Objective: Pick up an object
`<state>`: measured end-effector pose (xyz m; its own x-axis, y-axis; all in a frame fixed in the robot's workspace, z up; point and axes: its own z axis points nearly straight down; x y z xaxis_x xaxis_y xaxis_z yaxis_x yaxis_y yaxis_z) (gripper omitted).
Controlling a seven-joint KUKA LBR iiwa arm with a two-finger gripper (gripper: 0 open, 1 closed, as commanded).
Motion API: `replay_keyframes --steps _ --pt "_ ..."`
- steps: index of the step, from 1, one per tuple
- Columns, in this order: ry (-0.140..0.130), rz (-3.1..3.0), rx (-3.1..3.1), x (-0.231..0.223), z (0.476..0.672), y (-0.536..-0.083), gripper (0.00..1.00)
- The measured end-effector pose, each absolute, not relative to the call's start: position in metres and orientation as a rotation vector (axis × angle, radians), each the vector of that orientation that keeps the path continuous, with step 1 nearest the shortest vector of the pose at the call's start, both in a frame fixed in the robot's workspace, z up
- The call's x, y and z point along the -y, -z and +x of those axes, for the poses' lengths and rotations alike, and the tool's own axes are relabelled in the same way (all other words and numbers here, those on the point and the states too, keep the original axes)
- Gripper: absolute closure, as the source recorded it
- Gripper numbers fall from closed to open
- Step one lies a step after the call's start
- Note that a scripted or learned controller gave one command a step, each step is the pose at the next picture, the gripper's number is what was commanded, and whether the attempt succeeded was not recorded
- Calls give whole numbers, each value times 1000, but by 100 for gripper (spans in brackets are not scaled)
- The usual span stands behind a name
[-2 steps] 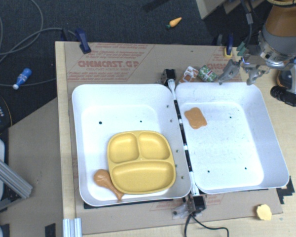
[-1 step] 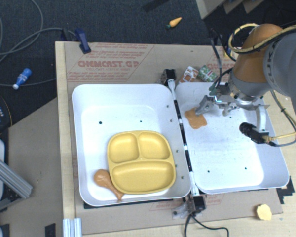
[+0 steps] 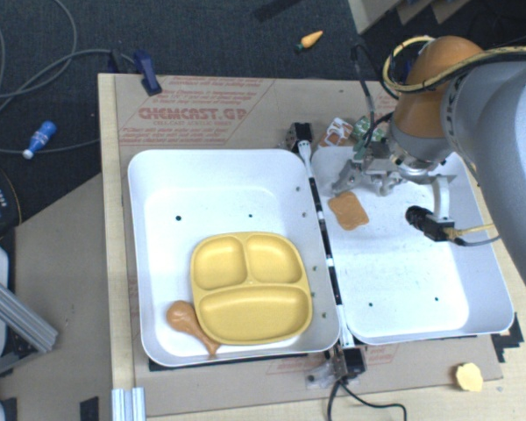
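The arm reaches in from the right and hangs over the far part of the right bin, with the gripper low near that bin's far left corner. From this slant I cannot tell whether the gripper is spread or closed, and nothing can be seen held in it. A flat tan slice, like a bit of toast, lies on the right bin's floor just beside the gripper, on the near side of it and close to the wall shared with the left bin. Whether the gripper touches the slice is not clear. In the left bin a yellow plate with three compartments sits towards the near side, and an orange drumstick lies against its near left edge, its thin end pointing under the plate's rim. Both bins rest on a brown board with red print. A small yellow lump lies on the bench off the right bin's near right corner, and a blue clamp grips the board's far left edge. On the dark floor beyond lie a blue bottle and a small orange piece.
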<state>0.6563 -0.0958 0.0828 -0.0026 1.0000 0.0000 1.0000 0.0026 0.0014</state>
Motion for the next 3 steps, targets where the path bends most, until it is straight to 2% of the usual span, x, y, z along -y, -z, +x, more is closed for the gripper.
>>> replay_keyframes --steps 1,2,3 --pt "1 2224 -2221 93 642 -85 0" --pt "1 2223 -2221 94 637 -85 0" --pt "3 2226 -2221 104 608 -85 0"
